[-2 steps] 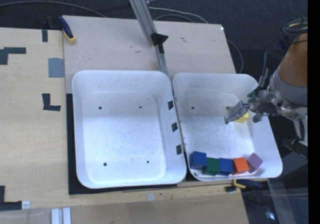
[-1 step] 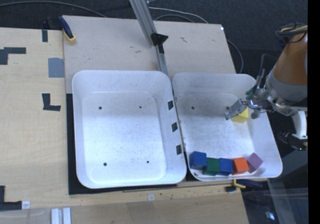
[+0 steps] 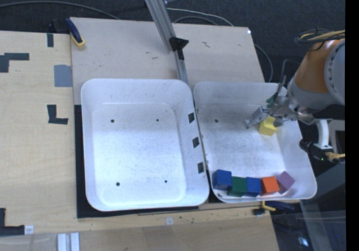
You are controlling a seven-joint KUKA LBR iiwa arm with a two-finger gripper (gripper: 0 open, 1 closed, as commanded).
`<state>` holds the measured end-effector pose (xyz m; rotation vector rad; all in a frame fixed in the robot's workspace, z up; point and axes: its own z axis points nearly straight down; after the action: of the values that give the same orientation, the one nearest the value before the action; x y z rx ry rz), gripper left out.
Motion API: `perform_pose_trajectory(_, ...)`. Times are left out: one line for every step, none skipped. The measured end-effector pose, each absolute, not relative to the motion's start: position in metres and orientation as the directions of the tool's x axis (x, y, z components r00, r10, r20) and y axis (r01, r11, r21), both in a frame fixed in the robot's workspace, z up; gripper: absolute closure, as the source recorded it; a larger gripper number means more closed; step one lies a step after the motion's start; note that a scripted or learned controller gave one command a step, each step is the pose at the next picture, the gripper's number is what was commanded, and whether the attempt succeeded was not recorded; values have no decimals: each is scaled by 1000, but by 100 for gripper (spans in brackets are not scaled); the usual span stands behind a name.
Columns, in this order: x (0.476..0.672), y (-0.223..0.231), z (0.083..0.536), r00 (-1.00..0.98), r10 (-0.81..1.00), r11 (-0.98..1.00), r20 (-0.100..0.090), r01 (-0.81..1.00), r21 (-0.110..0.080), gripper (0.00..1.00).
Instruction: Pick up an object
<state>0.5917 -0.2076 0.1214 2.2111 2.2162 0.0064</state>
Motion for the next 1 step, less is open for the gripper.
perform_pose_trajectory(578,-205,123,-2,1000,2,-6,1000,8,0)
